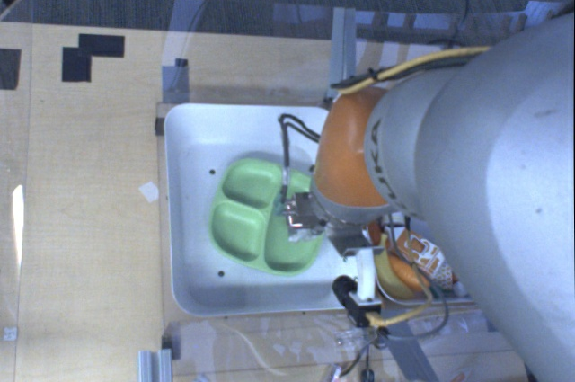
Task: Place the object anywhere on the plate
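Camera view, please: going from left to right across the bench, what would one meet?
Black marks → white bin → green plate → gripper → orange band → orange-and-white objects.

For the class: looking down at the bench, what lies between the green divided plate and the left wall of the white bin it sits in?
In the camera view, nothing: bare white bin floor separates the green plate from the white bin's left wall.

Light green plastic plate (244, 218), divided into compartments, rounded corners, lying flat in a white bin; right edge partly covered. Object: small, orange and patterned items (415, 268) nearby, identity unclear
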You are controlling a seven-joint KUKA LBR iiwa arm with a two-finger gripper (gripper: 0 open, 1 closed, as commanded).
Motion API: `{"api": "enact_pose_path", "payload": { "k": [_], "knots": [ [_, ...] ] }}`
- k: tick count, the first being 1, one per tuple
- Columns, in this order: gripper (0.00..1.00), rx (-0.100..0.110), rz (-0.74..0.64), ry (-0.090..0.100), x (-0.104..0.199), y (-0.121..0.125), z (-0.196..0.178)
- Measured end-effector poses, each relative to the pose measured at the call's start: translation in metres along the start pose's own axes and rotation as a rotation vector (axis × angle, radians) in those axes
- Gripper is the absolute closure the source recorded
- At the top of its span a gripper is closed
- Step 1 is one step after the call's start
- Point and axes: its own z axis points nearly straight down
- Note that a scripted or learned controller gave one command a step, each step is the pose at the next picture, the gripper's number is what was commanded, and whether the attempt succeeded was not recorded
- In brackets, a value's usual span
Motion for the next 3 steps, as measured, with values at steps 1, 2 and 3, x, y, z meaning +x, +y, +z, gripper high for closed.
{"api": "enact_pose_path", "payload": {
  "k": [1,2,3],
  "knots": [
    [0.00,0.000,0.000,0.000,0.000,0.000,0.000],
    [0.00,-0.003,-0.039,0.000,-0.021,0.000,-0.093],
    [1.00,-0.006,-0.046,0.000,-0.020,0.002,-0.103]
  ]
}}
